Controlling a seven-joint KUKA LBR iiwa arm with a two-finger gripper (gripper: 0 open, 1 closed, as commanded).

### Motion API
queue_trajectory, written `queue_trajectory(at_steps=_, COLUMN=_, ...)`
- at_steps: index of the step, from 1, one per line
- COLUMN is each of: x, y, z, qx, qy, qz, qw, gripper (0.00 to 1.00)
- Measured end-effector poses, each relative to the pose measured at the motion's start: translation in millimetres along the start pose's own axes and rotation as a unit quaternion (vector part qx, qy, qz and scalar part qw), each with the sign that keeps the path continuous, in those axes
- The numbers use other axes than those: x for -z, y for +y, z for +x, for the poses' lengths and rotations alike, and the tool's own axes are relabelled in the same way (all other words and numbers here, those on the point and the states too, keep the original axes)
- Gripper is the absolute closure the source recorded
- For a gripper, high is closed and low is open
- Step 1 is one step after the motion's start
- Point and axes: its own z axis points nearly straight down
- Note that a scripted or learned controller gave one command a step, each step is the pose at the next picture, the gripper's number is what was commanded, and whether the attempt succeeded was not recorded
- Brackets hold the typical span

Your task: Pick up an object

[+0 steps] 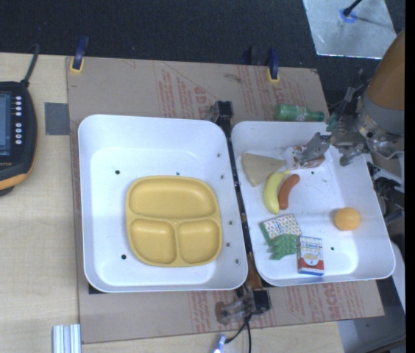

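Grey metal two-finger gripper (312, 151) hangs over the far part of the right shallow white bin (355, 265); I cannot tell its state. Just beneath it lies a small red-and-white item (301, 159), too blurred to name. Nearby sit a beige wedge (259, 168), a yellow banana (273, 191) touching a red sausage (288, 188), an orange ball (347, 218), a green patterned packet (281, 234) and a small red-and-white carton (311, 256). A yellow divided tray (173, 220) lies in the left white bin (104, 160).
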Motion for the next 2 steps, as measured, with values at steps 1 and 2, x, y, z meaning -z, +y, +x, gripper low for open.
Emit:
queue_trajectory(at_steps=1, x=-106.6, y=-13.4, z=29.2, qx=0.0, qy=0.001, qz=-0.006, qw=1.0, gripper=0.0)
queue_trajectory(at_steps=2, x=-111.9, y=-22.5, z=46.7, qx=0.0, qy=0.0, qz=0.001, qw=1.0, gripper=0.0)
